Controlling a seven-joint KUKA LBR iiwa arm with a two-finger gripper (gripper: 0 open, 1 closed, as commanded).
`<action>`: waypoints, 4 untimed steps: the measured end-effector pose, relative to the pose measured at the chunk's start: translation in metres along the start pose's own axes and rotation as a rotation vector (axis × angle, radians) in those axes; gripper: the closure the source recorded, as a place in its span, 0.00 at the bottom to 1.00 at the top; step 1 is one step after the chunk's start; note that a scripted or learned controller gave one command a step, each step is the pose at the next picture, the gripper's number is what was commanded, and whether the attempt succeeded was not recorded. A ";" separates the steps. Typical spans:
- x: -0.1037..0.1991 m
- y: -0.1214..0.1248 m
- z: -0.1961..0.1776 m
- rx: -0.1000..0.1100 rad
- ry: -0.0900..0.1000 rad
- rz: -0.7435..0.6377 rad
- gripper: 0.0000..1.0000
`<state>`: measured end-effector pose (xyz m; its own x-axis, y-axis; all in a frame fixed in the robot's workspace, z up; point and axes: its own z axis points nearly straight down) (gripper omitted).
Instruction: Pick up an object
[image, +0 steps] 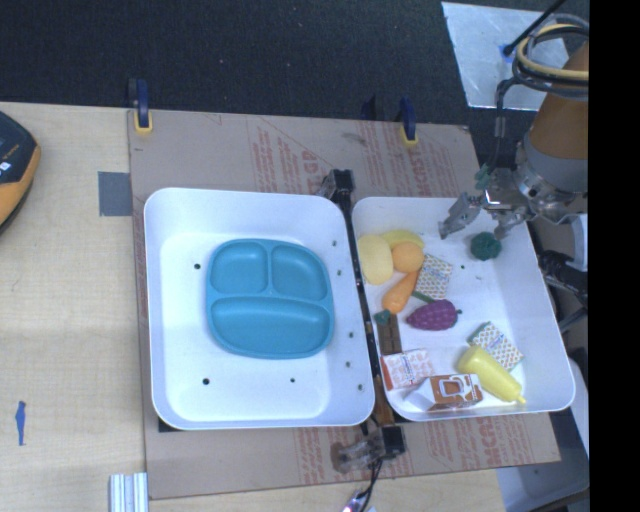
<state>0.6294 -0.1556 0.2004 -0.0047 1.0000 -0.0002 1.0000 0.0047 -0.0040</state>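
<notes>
My gripper (482, 222) hangs over the far right part of the right bin (535, 300), its fingers spread apart with nothing between them. A small dark green object (487, 246) lies just below the fingertips. Further left in the bin lie a pale yellow fruit (376, 258), an orange piece (407, 257), a carrot (398, 293) and a purple grape bunch (433, 315). Near the front are a yellow object (492, 373), a patterned sachet (496, 345) and two small packets (405, 368), (455, 391).
The left bin (170, 300) holds a blue divided plate (269, 297). A patterned pouch (433, 276) lies beside the carrot. Clamps stand at the bench's far edge (143, 105), (405, 118). A yellow and black device (12, 165) sits at the far left.
</notes>
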 end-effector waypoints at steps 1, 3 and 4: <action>0.057 -0.016 0.104 0.000 -0.002 -0.005 0.00; 0.059 -0.010 0.104 -0.010 -0.003 0.000 0.00; 0.057 -0.071 0.103 -0.017 -0.005 -0.001 0.00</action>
<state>0.5581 -0.0988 0.0974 -0.0052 1.0000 -0.0056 0.9999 0.0053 0.0126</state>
